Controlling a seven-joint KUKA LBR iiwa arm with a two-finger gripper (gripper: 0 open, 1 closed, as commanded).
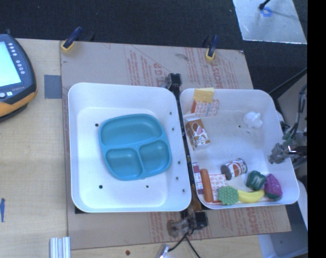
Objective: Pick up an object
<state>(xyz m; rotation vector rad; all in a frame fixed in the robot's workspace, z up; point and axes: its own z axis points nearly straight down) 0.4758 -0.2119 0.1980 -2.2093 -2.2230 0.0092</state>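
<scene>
The right bin [270,104] holds several toy foods. Along its left side are a yellow block [204,94], a printed carton [207,109] and a brown packet [198,133]. A white lump [253,119] lies near the far right. Across the front lie a small can [236,168], a red sausage [206,184], a green round piece [227,195], a banana [250,196], a green pepper [255,179] and purple grapes [273,187]. My gripper [282,153] is a small grey shape at the bin's right rim, above the grapes, with nothing seen in it.
The left bin [82,117] holds a blue divided plate [135,145]. A teach pendant [7,74] lies at the bench's far left. Clamps [71,39] [210,47] sit on the board's back edge. Cables hang by the right rim.
</scene>
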